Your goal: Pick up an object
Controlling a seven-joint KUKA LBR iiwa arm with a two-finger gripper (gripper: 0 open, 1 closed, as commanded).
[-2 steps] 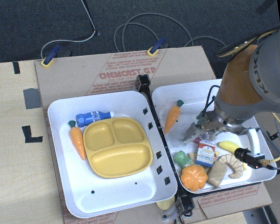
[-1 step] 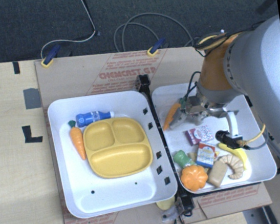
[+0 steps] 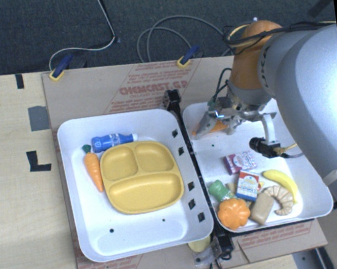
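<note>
Two white bins sit side by side on a cardboard sheet (image 3: pixel 149 84) on the bench. Left bin (image 3: pixel 89 235): yellow divided tray (image 3: pixel 141 175) in the middle; carrot (image 3: pixel 93 170) lies just beside the tray's left edge, stem toward the far side; blue bottle (image 3: pixel 112 141) lies on its side along the tray's far edge, close to the far-left corner. Right bin (image 3: pixel 314 194): the loose items cluster toward the near edge. Pumpkin (image 3: pixel 233 213) near the near-left corner, green piece (image 3: pixel 218 189) just above it, a small red-and-blue carton (image 3: pixel 248 186) beside that, purple packet (image 3: pixel 239 162) nearer the bin's centre. Banana (image 3: pixel 282 181) and croissant (image 3: pixel 283 198) lie toward the right edge, touching or nearly so; tan block (image 3: pixel 261 208) sits between pumpkin and croissant. The arm (image 3: pixel 313 98) comes in from the right. Gripper (image 3: pixel 221 119) is low at the right bin's far-left area, next to the divider; something orange shows at its tip, but whether that is a held item cannot be told, and the gripper's state cannot be told either.
</note>
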